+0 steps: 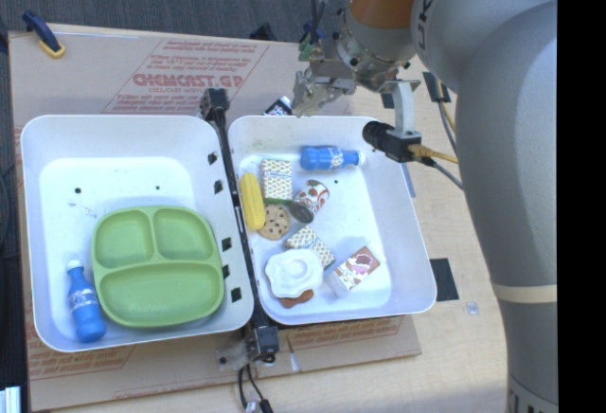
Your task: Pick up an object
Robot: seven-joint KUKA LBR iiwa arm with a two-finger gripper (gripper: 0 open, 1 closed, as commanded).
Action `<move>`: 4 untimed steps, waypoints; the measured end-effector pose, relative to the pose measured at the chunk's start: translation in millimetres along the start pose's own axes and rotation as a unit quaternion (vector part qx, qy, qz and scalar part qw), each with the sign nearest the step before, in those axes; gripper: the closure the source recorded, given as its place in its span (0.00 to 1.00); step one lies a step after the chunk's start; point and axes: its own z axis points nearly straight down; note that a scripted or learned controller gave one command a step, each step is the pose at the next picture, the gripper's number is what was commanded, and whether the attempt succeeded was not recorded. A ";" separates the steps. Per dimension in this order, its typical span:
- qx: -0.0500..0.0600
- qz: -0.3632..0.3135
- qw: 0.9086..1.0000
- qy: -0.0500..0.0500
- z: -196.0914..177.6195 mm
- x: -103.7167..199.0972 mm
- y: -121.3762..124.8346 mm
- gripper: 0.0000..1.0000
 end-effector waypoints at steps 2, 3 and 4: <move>0.001 0.001 1.000 0.000 55.0 -26.0 -54.6 1.00; 0.001 0.000 1.000 0.000 80.9 19.9 -72.8 1.00; 0.001 0.001 1.000 0.000 55.0 47.0 -131.1 1.00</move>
